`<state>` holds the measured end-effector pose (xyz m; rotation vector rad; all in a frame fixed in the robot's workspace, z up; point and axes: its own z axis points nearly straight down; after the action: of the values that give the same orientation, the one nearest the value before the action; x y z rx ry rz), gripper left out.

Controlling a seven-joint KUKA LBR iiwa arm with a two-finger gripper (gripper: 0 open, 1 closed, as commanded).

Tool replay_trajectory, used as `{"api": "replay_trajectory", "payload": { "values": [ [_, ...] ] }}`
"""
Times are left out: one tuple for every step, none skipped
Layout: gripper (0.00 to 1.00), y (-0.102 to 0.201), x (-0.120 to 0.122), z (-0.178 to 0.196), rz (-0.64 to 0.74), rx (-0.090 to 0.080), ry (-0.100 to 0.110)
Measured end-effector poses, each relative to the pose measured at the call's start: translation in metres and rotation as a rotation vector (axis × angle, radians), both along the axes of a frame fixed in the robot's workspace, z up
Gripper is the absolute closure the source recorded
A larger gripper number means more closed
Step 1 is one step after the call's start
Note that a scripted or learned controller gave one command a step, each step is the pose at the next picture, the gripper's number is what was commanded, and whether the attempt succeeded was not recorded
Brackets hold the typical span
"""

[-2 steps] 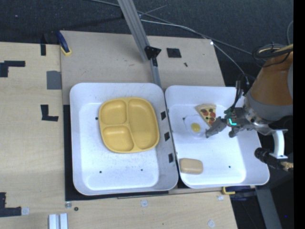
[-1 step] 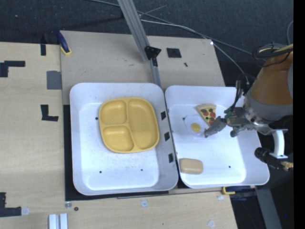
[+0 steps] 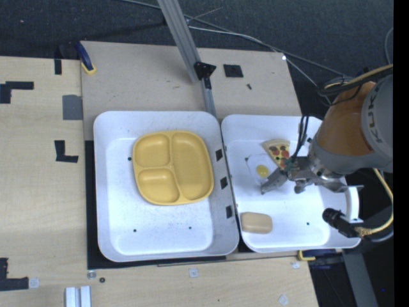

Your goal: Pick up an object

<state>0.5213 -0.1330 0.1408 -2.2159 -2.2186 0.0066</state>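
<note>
Pincer (image 3: 276,179) hangs low inside the right bin (image 3: 300,232), at the end of our grey arm (image 3: 354,133) that reaches in from the right with its orange band above the wrist. We see its two dark fingers spread apart, pointing left and down toward the bin floor, with nothing between them. Just beside the fingertips lies a small yellow round piece (image 3: 262,170), a little to their left and farther side; we cannot tell whether a finger touches it. A toy pizza slice (image 3: 278,149) lies farther back in the same bin, near the pincer's far side. A pale tan block, like a bar of soap (image 3: 256,222), rests at the near left corner of this bin, well apart from the fingers. In the left bin (image 3: 115,235) a yellow divided plate (image 3: 173,167) with three compartments sits flat, toward the far part of that bin. Both bins stand side by side on the table (image 3: 38,210), touching along their inner edges. A grey metal pole (image 3: 182,34) slants across the far side of the table.
</note>
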Motion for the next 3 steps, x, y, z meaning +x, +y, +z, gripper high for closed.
{"api": "replay_trajectory", "payload": {
  "values": [
    [0.0, 0.0, -0.001, -0.053, -0.001, -0.002, -0.005],
    [1.0, 0.001, 0.0, -0.04, 0.0, -0.002, -0.006],
    [1.0, 0.002, 0.006, 0.003, 0.0, -0.001, -0.008]
  ]
}}
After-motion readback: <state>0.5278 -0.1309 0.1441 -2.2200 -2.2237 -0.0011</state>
